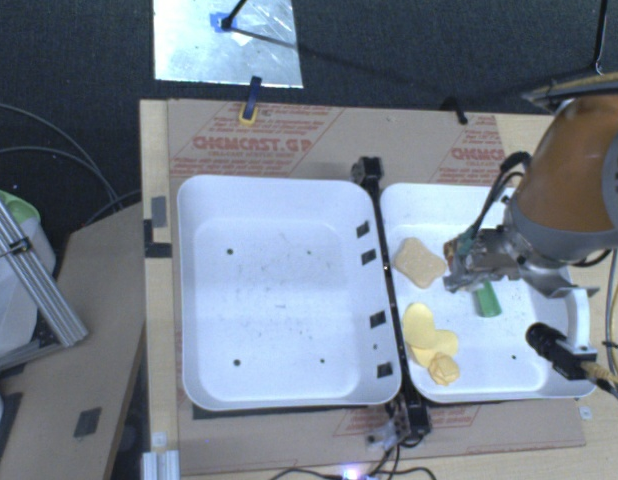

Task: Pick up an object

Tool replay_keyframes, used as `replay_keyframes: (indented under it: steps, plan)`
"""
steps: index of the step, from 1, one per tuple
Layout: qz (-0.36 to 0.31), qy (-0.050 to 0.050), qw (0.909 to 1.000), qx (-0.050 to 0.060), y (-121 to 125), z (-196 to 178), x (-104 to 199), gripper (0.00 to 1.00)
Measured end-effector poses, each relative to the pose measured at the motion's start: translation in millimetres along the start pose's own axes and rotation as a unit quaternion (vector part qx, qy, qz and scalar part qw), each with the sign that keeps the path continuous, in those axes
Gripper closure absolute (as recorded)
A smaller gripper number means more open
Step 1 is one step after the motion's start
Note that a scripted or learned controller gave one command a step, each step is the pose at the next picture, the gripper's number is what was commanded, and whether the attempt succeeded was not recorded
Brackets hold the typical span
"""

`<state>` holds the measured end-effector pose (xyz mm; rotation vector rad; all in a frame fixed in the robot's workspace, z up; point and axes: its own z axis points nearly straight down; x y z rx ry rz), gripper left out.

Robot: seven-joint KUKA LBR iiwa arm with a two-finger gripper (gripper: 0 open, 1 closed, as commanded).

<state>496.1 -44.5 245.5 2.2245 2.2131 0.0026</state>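
Yellow pieces (430,340) at right bin (509,388) front; gripper (476,268) by green obj (487,299), tan sponge (420,262); finger state unclear.

end effector (476,270) over green object (487,299), right bin (509,386).
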Motion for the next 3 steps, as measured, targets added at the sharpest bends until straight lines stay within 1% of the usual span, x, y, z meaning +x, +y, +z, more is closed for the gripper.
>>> replay_keyframes:
  steps: [1,2,3]
  plan:
    - [-0.008,0.002,1.0,-0.001,-8.8,-42.8,64.4,1.0]
    - [-0.008,0.002,1.0,0.0,-9.6,-65.2,122.7,1.0]
    - [-0.004,0.002,1.0,-0.006,-7.9,-184.1,98.6,1.0]
